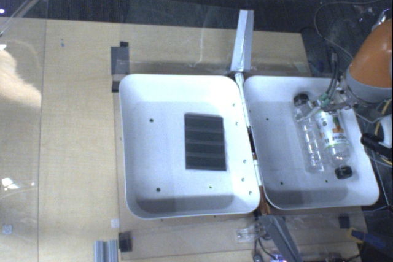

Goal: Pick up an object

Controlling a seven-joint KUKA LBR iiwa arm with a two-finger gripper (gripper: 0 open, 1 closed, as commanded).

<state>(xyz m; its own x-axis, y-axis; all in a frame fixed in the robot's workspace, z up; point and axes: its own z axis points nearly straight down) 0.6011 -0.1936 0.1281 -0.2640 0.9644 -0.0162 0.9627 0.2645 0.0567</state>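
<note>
While poised at the right white bin's [368, 196] far right edge, gripper [331, 101] state impossible to tell; two clear plastic bottles [322, 135] just below, long axes front-to-back.

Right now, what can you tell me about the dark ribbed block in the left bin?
The dark ribbed block is a flat, near-black rectangle lying on the floor of the left bin, a little right of its centre. Its top shows about four broad bands running across it, split by thin grooves. It looks matte, perhaps rubber or plastic. Its long side runs toward the camera. Nothing touches it but the bin floor, and it sits clear of the walls.
</note>
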